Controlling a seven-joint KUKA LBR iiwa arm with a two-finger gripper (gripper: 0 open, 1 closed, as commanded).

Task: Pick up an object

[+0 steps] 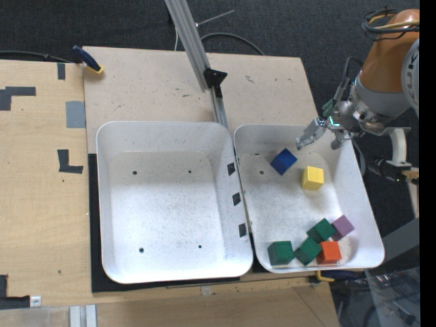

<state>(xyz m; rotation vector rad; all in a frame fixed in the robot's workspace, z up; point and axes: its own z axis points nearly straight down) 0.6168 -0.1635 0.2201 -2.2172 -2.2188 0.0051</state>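
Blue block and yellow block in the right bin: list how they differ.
The blue block sits turned like a diamond; the yellow block lies nearly square to the view. The blue block is closer to the end effector; the yellow block lies further toward the bin's front. Both are small cubes, standing apart.

white bins (pixel 109 142), blue cube (pixel 284 161), yellow cube (pixel 313 177)

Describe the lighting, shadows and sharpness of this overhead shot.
Camera view: even, soft light; the white bins look slightly washed out, without hard glare; the blue cube and yellow cube cast faint shadows; the pincer looks slightly soft; overall grainy.
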